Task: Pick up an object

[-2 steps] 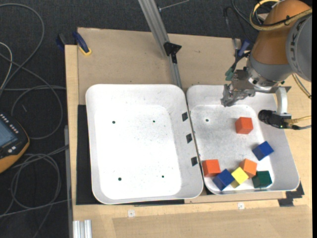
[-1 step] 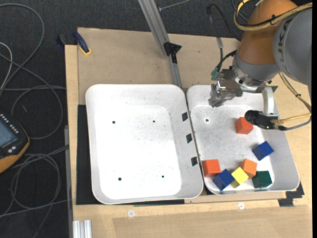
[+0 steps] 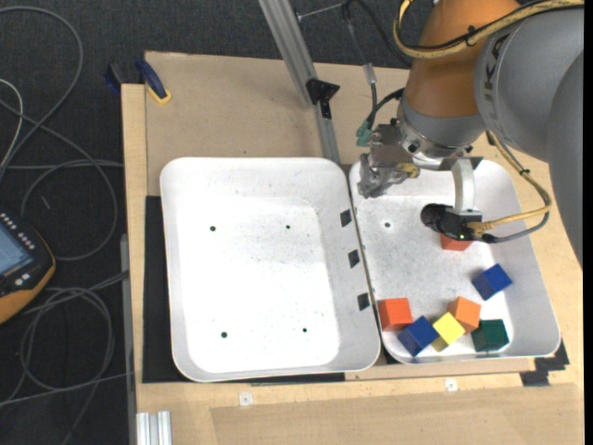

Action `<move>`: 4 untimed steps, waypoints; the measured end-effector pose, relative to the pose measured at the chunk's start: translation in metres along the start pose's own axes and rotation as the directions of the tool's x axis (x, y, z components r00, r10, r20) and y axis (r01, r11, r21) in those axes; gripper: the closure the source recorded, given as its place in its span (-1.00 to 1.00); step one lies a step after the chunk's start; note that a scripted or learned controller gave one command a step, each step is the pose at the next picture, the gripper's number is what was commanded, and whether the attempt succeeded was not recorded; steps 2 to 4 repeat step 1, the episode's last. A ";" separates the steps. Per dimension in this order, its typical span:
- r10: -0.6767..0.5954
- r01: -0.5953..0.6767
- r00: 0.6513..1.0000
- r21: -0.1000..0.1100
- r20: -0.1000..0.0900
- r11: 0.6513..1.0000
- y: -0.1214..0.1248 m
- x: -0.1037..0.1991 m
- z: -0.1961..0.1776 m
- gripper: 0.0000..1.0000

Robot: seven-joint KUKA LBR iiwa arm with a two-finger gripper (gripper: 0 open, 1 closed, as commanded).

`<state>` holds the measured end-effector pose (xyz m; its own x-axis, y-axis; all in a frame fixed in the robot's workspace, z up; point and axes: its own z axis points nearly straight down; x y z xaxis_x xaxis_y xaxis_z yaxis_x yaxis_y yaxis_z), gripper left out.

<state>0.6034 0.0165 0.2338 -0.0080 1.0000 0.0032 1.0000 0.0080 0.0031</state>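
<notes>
Grey metal, the gripper (image 3: 380, 176) hangs over the right bin's (image 3: 528, 248) far left corner; whether it is open cannot be told. Near-right, small coloured blocks (image 3: 449, 323) look light, rigid; the separate blue block (image 3: 492, 281) offers flat sides to pinch.

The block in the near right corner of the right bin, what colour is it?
Dark green, seen in the camera view, beside an orange block.

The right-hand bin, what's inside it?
The right-hand bin holds a cluster of blocks near its front: two orange, two blue, one yellow, one green. The arm covers its far end.
</notes>
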 end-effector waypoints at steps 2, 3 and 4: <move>0.001 -0.001 1.000 0.006 0.000 1.000 -0.008 0.055 0.007 1.00; 0.001 -0.001 1.000 0.006 0.000 1.000 -0.008 0.055 0.007 1.00; 0.001 -0.001 1.000 0.006 0.000 1.000 -0.008 0.055 0.007 1.00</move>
